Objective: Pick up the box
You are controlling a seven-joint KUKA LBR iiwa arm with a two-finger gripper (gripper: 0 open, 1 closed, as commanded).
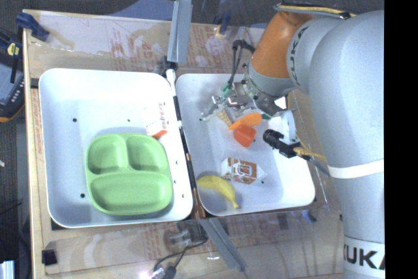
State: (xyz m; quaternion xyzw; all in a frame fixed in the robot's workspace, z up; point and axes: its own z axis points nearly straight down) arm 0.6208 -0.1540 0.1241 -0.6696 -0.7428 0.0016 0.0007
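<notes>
— Box point(243, 170): where was it?
— Lower middle of the right bin point(297, 196), small, white, brown-printed, lying flat, banana point(220, 189) just beside, bare floor to its right.
— Gripper point(222, 103)?
— Upper bin; grip state unclear.

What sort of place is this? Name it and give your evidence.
Probably a robotics lab pick-and-place test bench. A KUKA arm reaches over two white bins, which hold toy-like items: a green divided tray, a banana and a small box.
</notes>
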